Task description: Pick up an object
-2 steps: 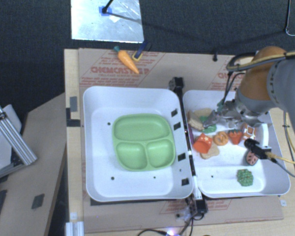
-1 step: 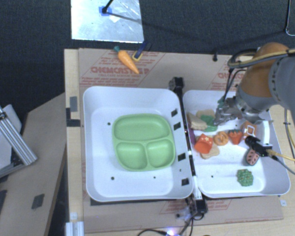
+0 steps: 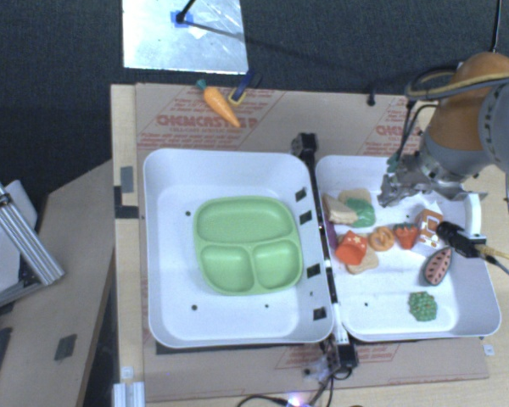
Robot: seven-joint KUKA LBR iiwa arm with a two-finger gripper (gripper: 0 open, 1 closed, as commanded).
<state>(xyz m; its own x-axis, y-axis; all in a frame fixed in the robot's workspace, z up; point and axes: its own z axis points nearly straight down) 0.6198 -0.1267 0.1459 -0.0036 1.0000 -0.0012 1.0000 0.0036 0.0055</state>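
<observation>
My gripper (image 3: 394,192) hangs over the back part of the right bin (image 3: 483,312), with nothing seen held in it. Just left of it lie a tan and green toy food (image 3: 358,205) and a sandwich-like piece (image 3: 339,214). In front of it sit a red-orange block (image 3: 351,248), an orange round piece (image 3: 382,239), a small red fruit (image 3: 406,235) and an orange and white piece (image 3: 430,224). Nearer the front are a brown oval piece (image 3: 439,266) and a green broccoli (image 3: 422,305).
The left bin (image 3: 165,185) holds a green divided plate (image 3: 246,244). A toy carrot (image 3: 220,106) lies on the bench behind the bins. A black divider with clips (image 3: 316,219) runs between the two bins. The grey arm (image 3: 479,121) comes in over the right bin's back right corner.
</observation>
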